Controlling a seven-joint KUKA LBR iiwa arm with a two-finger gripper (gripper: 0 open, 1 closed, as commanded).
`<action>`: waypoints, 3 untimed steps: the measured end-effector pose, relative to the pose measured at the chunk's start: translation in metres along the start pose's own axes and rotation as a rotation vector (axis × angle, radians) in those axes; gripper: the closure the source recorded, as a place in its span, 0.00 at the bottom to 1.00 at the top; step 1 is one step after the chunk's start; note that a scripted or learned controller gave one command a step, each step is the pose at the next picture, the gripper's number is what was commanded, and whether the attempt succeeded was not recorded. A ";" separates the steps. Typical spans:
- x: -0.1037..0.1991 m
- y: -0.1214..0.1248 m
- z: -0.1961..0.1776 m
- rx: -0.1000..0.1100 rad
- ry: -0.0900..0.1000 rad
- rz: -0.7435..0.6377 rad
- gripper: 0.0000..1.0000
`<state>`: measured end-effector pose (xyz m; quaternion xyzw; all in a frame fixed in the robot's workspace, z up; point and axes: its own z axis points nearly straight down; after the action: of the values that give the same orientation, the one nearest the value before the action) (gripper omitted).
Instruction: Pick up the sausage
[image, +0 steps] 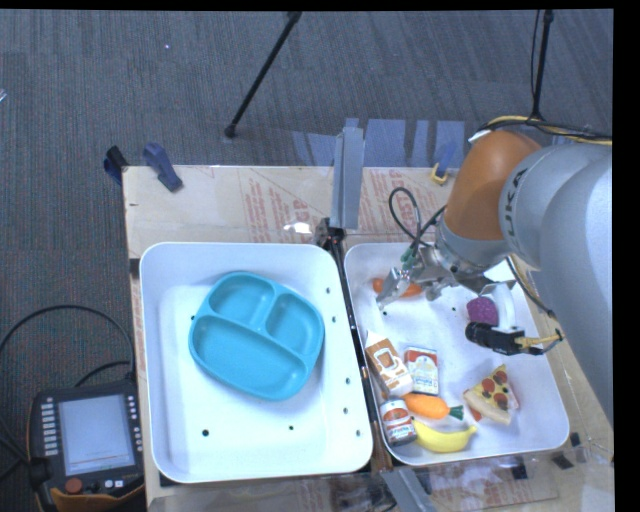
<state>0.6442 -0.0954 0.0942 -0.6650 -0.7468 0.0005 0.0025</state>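
Grey and orange, the KUKA arm (540, 220) sweeps in from the right and fills the far right corner of the right bin (555, 425), its gripper (412, 278) low over the bin's far left end. Left bin (165, 440) carries the blue divided plate (258, 334), well apart from the action. Down to the small stuff: the sausage (392, 289), a reddish-orange piece, lies right at the gripper's tip, touching or nearly so. I cannot tell how wide the hand stands or whether it has any hold on the piece; the wrist hides that. Risks now: the sausage sits near the bin's left wall, so a finger may strike the wall or shove the piece aside. A round, slick piece may also squirt out. Purple toy (482, 309), pizza slice (493, 393), small cartons (405, 368), carrot (428, 406) and banana (444, 436) sit nearer, out of the way.
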 end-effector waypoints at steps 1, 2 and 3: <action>0.009 0.001 0.008 -0.001 0.000 0.017 0.00; 0.009 0.001 -0.001 0.001 0.002 0.017 1.00; 0.009 0.001 -0.001 0.001 0.002 0.017 0.00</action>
<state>0.6439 -0.0863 0.0950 -0.6714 -0.7410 0.0003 0.0034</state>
